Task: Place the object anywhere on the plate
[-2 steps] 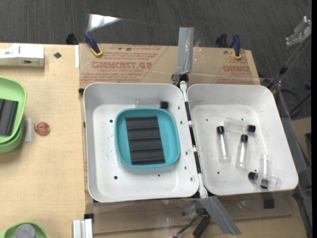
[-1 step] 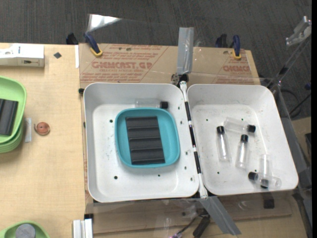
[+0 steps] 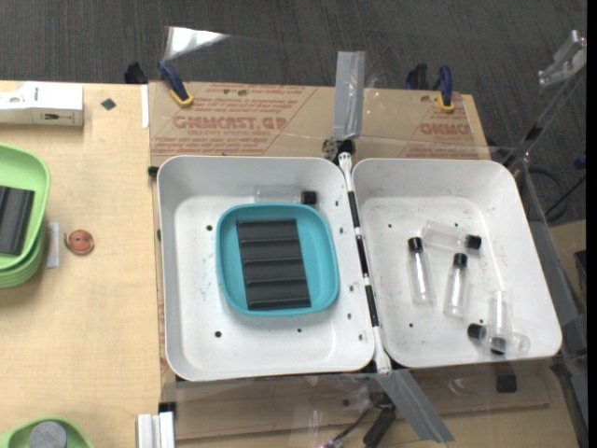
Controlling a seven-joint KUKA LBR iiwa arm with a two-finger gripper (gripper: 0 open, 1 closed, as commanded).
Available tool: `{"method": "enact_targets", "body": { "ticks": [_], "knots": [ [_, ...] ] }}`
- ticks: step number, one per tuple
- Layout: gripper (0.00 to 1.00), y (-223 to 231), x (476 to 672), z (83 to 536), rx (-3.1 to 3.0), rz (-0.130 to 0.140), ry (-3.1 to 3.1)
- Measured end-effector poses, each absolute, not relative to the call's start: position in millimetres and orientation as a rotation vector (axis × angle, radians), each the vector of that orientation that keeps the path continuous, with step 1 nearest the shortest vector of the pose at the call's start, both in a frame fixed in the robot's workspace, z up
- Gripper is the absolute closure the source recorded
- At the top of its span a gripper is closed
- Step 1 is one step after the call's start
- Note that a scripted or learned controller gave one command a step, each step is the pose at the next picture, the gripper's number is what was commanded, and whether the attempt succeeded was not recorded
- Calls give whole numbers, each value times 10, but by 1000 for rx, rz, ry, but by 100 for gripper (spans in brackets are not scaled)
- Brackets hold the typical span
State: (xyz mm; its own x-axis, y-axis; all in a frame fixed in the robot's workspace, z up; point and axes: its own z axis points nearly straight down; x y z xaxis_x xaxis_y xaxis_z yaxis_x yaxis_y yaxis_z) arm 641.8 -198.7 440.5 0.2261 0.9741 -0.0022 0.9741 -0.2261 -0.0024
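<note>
Two shallow white plastic bins sit side by side on the bench. In the left bin (image 3: 179, 278) a rounded-square teal plate (image 3: 320, 259) lies near the middle, and a black ribbed insert (image 3: 272, 263) covers most of its floor. At the plate's twelve o'clock a clear plastic vial with a black cap (image 3: 283, 197) lies on its side on the bin floor, cap pointing to three o'clock. It is just off the plate's rim, and I cannot tell whether the two touch.

The right bin (image 3: 525, 215) holds the rest of the clear black-capped vials, all lying flat and none on the plate. One vial (image 3: 419, 271) lies at the nine o'clock side of the group, cap toward twelve. A second (image 3: 456, 286) lies just beside it, nearly parallel. A third (image 3: 451, 234) lies slantwise at twelve o'clock. At about five o'clock, near the bin's corner, a small cluster of vials (image 3: 494, 329) crowds together; I cannot make out their count for sure.

Behind the bins a brown cardboard sheet with red print (image 3: 233, 119) is held by blue-and-orange clamps (image 3: 173, 82). At nine o'clock from the left bin, on the wooden bench top (image 3: 103, 343), sit a light green tray (image 3: 23, 250) and a small copper-coloured disc (image 3: 79, 242).
</note>
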Motion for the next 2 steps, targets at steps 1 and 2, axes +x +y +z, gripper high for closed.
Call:
{"method": "enact_targets", "body": {
  "ticks": [1, 2],
  "knots": [
    [0, -1986, 6418, 4405, -2459, 5, -1954],
    [0, -1986, 6418, 4405, -2459, 5, -1954]
  ]
}}
